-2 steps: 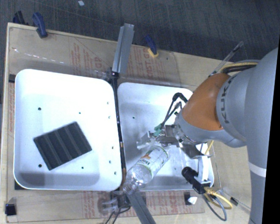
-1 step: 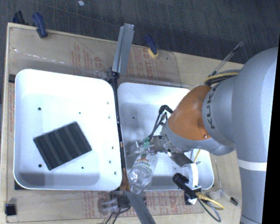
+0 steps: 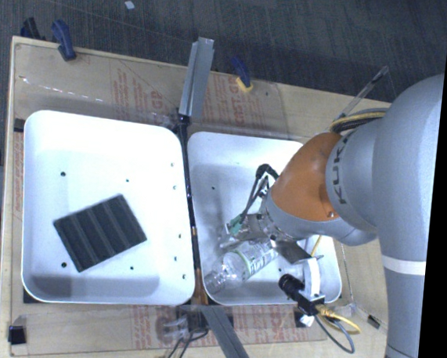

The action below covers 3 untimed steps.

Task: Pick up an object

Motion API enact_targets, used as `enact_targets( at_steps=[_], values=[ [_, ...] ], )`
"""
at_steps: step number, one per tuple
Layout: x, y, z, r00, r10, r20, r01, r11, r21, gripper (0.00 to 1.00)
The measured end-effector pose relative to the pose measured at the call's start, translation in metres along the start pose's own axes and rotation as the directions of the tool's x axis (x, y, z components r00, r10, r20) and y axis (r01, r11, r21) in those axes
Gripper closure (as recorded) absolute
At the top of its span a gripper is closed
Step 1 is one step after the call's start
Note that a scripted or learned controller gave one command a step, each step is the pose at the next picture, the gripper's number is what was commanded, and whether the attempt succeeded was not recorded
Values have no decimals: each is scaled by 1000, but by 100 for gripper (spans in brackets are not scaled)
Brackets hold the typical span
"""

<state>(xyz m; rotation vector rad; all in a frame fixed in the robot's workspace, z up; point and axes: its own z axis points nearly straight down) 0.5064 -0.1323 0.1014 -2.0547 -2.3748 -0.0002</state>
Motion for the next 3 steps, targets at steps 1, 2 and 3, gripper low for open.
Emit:
enact_targets(
  at_steps=[1, 2, 3],
  values=[
    [1, 0, 0, 1000, -1, 0, 1, 1000, 0, 0],
    [-6, 65, 10, 1000, 2, 0, -2, 1000, 2, 0],
    [-81, 17, -28, 999, -51, 2, 51, 999, -2, 0]
  ],
)
